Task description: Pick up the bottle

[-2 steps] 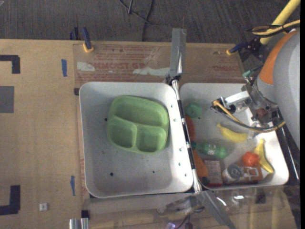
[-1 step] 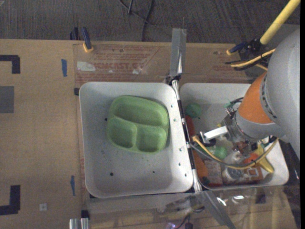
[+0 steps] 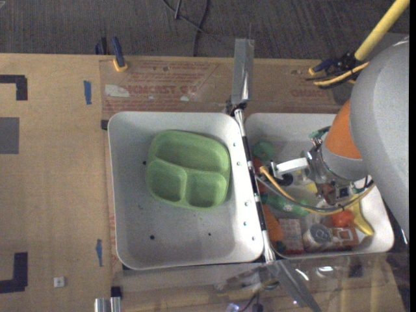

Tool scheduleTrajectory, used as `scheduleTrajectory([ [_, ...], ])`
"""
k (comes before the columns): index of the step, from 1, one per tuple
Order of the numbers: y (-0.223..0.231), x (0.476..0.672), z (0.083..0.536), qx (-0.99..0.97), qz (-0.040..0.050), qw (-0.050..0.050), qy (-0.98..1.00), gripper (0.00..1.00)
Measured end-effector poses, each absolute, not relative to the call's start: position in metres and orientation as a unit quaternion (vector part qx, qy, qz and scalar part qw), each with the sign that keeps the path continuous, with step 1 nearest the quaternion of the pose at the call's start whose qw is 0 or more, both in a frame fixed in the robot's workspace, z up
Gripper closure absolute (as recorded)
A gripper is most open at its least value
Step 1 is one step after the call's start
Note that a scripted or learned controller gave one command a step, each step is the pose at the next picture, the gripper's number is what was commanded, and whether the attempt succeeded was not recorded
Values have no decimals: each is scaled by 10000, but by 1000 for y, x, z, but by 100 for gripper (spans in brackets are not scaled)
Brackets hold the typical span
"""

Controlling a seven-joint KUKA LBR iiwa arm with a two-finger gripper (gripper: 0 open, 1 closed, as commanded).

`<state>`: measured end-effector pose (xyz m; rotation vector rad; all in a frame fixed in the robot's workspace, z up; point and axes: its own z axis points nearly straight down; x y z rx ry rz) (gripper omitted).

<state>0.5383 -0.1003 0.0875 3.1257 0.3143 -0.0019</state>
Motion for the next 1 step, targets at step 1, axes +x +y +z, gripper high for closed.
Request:
scheduleTrajectory([
  [1,-101,538,98,9948,-21,5,1015,100],
])
